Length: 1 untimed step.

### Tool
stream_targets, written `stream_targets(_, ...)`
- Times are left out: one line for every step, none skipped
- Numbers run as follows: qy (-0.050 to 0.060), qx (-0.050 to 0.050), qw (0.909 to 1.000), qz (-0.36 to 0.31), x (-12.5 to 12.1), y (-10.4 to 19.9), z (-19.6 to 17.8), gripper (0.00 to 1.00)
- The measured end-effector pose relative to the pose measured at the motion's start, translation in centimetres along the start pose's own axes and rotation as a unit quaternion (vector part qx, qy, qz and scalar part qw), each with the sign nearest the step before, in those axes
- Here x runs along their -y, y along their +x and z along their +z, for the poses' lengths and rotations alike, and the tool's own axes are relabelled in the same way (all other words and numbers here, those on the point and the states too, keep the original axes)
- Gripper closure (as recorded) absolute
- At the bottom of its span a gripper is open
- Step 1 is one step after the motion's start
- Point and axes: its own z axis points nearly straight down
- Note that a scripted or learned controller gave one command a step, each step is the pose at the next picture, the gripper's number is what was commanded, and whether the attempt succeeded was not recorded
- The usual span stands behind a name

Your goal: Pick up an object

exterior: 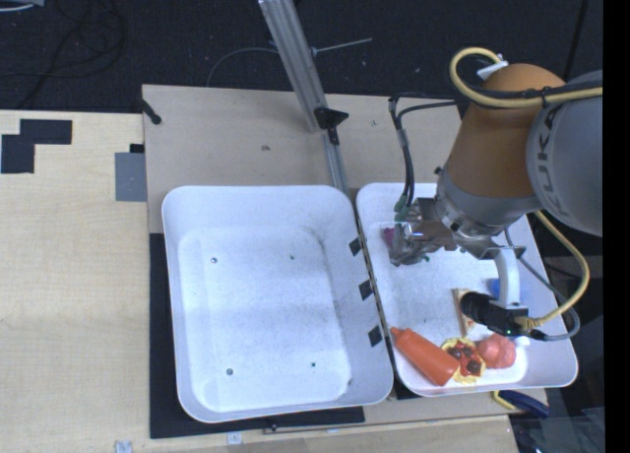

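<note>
Claw [406, 245] over right bin [433, 295]; one carrot [425, 356]

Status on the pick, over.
Gripper over right bin, far left part. Orange toy and red toy at near wall, apart from it. Nothing between them.

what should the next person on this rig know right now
Gripper: low over the far left part of the right shallow white bin; whether it has anything cannot be told.
Things: an orange carrot-shaped toy, a small yellow-and-red piece and a red rounded toy lie along that bin's near edge, apart from the gripper.
Done: no object visibly lifted.
Left: grasp one and raise it, probably the carrot toy, the nearest.
</note>
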Motion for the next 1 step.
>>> stream_targets(0.0,0.0,1.0,0.0,-1.54,5.6,-0.24,1.0)
